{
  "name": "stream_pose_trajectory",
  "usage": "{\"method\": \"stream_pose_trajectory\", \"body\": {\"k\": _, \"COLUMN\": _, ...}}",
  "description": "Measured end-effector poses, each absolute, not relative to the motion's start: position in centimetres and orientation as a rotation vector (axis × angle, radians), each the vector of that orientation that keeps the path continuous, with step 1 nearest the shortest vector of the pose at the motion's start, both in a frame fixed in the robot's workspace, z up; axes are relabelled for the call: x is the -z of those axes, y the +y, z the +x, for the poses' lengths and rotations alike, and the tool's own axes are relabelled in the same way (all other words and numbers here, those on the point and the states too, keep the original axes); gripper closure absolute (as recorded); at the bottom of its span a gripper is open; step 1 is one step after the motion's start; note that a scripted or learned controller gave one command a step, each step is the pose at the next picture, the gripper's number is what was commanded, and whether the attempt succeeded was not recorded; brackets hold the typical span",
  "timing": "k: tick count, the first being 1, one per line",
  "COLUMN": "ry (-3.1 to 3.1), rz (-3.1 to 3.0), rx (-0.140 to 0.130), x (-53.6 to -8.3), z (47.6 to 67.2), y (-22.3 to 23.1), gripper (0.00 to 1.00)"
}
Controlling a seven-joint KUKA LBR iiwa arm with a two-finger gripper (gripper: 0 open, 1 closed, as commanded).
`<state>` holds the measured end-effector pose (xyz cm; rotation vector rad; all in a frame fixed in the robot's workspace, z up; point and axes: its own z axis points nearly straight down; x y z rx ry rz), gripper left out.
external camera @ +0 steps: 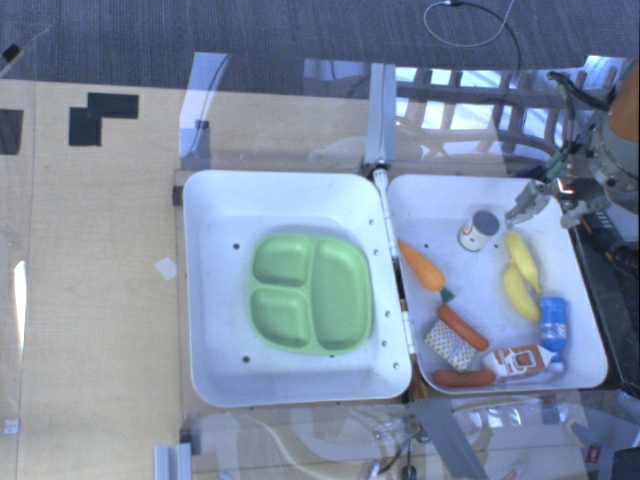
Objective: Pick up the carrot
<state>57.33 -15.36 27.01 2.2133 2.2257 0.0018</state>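
Up at the right edge, the arm [615, 128] reaches in over the far right corner of the right bin [590, 368], its end effector [545, 196] hanging above the rim, nothing between its fingers; whether they are spread I cannot tell. Cables blur the wrist. That bin holds the carrot [421, 266] by its left wall, two bananas [519, 273], sausages, a small can and cartons. Beside it, the left bin [215, 368] carries a green divided plate [309, 292].
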Motion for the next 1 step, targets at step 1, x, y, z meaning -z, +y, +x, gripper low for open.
{"method": "stream_pose_trajectory", "body": {"k": 1, "ry": 2.228, "rz": 2.205, "rx": -0.007, "x": -28.17, "z": 57.51, "y": -15.28, "gripper": 1.0}}
